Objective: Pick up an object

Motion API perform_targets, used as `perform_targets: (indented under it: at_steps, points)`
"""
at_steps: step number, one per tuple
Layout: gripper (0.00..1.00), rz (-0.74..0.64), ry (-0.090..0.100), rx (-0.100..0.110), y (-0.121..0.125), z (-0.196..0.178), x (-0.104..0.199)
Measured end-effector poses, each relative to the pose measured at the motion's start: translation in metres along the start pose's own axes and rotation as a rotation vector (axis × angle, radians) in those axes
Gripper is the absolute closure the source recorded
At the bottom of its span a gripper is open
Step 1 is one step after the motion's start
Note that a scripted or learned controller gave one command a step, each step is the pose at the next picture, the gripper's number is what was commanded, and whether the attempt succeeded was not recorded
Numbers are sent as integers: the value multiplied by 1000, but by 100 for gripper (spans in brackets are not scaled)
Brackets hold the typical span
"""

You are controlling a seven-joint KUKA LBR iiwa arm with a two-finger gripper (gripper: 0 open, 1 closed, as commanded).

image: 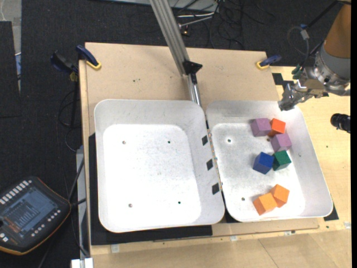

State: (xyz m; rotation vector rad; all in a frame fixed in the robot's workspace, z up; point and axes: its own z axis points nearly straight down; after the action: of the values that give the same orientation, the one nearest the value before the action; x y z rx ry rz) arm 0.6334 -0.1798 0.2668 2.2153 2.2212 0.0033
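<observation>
A pale wooden bench stands on dark floor; tangled cables, perhaps power leads, trail beyond its far edge.

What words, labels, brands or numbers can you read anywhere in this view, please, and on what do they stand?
None can be read.
The teach pendant screen shows lines of content, too small and blurred to read.
The blocks, such as the blue block, and the right bin bear no visible marking.
</observation>
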Motion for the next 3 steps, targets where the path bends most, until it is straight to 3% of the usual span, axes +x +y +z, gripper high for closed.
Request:
perform_targets:
  at_steps: [3]
  points:
    - [100,-5,4,8,-51,26,150]
